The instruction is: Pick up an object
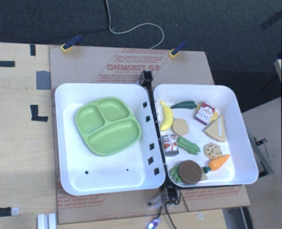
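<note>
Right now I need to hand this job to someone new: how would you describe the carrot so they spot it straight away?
Look in the right-hand white bin, the one crowded with toy food, not the one holding the green divided plate. Go to its near right corner, just below the round speckled cookie. The carrot is the only orange piece there, tapered, with a small green stub at its left end.

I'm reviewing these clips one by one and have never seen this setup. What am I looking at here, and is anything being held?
This is one fixed camera looking down at a slant on a bench. Two shallow white bins sit side by side on a cardboard sheet. The left white bin holds a green divided plastic plate. The right white bin holds toy food: a yellow banana, a small red-and-white can, a round cookie, an orange carrot and a brown burger patty. Everything lies loose in the bins; nothing is being held.
</note>
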